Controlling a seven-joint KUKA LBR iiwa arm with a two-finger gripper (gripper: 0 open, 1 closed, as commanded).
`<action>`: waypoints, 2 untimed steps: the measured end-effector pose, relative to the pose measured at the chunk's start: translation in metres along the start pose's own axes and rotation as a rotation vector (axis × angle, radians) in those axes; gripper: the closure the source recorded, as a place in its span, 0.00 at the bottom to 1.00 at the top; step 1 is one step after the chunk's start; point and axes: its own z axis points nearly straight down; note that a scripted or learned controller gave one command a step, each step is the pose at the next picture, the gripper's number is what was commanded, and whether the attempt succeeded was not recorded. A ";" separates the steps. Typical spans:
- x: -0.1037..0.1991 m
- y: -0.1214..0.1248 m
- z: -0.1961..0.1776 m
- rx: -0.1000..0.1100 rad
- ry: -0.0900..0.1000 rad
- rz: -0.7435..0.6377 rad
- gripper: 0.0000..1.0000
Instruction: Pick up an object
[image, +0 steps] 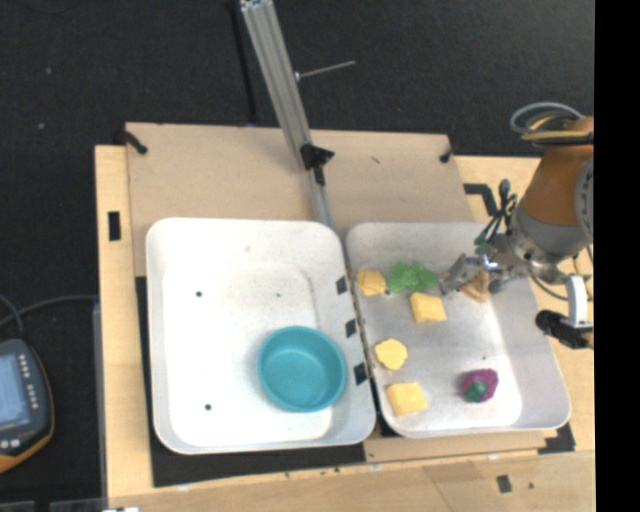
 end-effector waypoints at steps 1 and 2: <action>-0.001 0.002 -0.015 -0.010 -0.002 -0.001 1.00; 0.003 0.010 -0.063 -0.011 0.000 -0.001 1.00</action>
